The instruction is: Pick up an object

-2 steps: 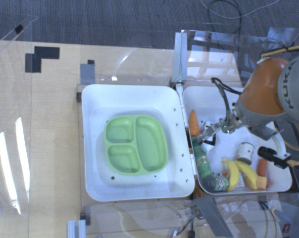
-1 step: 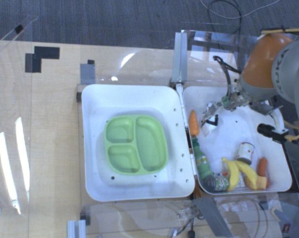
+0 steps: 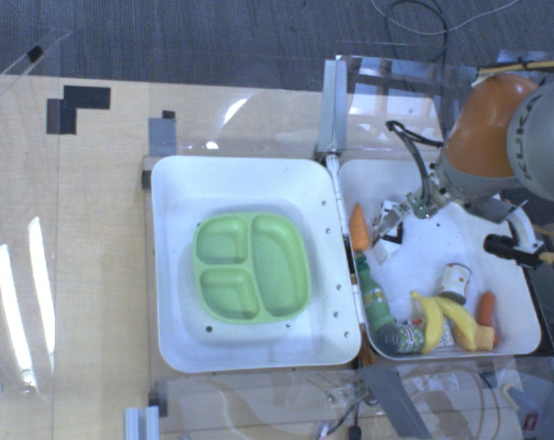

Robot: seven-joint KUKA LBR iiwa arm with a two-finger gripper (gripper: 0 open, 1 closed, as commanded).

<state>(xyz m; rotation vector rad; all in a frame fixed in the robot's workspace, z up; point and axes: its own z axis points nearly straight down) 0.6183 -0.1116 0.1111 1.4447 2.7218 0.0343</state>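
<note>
Two shallow white bins sit side by side at frame centre. Left bin [image 3: 167, 246]: holds one green divided plate [image 3: 252, 267], three compartments, lying flat in its middle. Right bin [image 3: 525, 333]: carries the pickable stock, crowded along its left wall and lower edge.

Arm [image 3: 511, 131]: grey, orange band, entering from the upper right. Gripper [image 3: 392, 220]: low over the upper-left part of the right bin, just right of the carrot; jaws look slightly spread with nothing visibly between them, though the small dark tips make this uncertain.

Stock, in descending size:
- Green bottle [image 3: 376, 301], lying along the left wall.
- Bananas [image 3: 447, 319], lower centre, touching neighbours.
- Carrot [image 3: 359, 227], upper left against the wall, nearest the gripper.
- Small can [image 3: 455, 282], just above the bananas.
- Orange-red piece [image 3: 485, 307], lower right.

Handling note: the carrot is the likely target. Judged best approach: straddle its narrow width, descend fully, and keep the wall-side finger clear of the bin wall before closing.
</note>
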